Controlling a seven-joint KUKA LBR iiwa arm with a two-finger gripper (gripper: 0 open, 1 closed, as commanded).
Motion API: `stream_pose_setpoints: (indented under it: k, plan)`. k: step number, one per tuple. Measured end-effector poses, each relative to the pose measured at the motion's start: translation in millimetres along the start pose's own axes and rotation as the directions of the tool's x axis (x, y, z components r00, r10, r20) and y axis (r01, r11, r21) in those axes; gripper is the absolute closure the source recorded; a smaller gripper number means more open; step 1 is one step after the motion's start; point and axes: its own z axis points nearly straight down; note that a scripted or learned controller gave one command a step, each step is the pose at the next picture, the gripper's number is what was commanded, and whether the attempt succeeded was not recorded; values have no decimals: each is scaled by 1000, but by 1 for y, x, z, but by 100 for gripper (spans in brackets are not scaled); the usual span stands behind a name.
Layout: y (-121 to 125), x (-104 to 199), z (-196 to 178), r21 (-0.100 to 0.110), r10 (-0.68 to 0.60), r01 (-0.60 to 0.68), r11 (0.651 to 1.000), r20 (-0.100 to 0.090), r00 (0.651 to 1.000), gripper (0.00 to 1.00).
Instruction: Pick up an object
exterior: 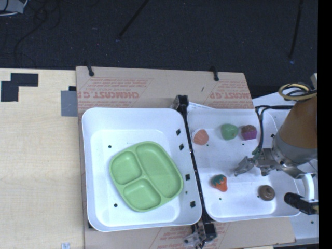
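Grey arm, orange band

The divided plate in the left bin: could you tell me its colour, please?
Light green, in the camera view.

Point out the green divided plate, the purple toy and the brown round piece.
green divided plate (146, 176): camera view, centre ridge.
purple toy (249, 132): camera view, its top.
brown round piece (266, 192): camera view, its middle.

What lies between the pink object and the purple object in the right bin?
In the camera view, a green object sits between the pink object and the purple object, touching or nearly touching the purple one.
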Motion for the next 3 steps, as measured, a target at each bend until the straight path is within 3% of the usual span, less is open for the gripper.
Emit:
stream_pose_setpoints:
  k: [1,3]
  plan:
    - [1,-1,-13,-3,3,-3,1000,1,1000,100]
    - [-4,10,-107,-11,-2,2,1000,4,1000,100]
